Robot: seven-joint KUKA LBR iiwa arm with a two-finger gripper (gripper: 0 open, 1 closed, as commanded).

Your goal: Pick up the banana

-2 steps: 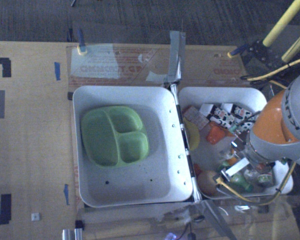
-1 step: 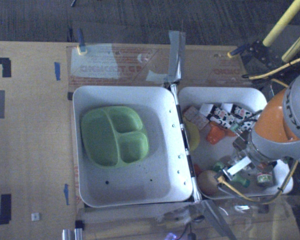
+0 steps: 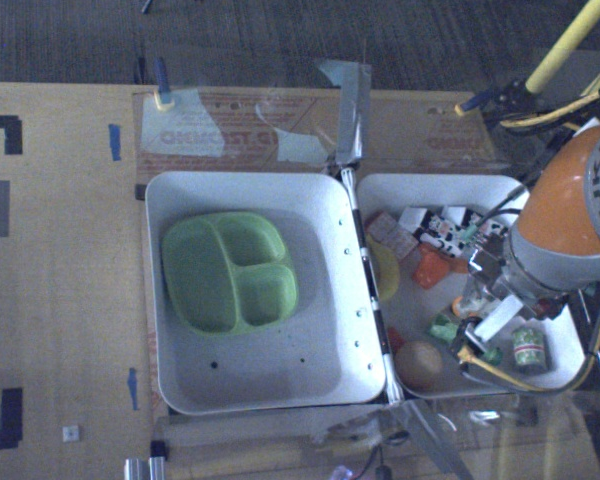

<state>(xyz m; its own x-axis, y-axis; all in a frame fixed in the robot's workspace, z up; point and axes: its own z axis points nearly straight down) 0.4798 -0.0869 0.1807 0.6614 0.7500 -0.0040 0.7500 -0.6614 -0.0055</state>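
Light: dim, even, cool overhead
Glare: pale sheen on the clear sheet [image 3: 270,128]
Focus: soft, slightly grainy throughout
Shadows: faint

A smooth, slightly glossy white plastic is seen in both bins [image 3: 170,298], with small dark holes in the left floor. The green divided plate [image 3: 230,271] is matt plastic. The worktop [image 3: 60,298] is pale, matt wood-like board, marked with blue tape [image 3: 114,141]. Brown cardboard [image 3: 400,128] lies at the far side. The banana [image 3: 385,271] looks smooth and dull yellow. The arm's orange band [image 3: 570,198] is glossy.
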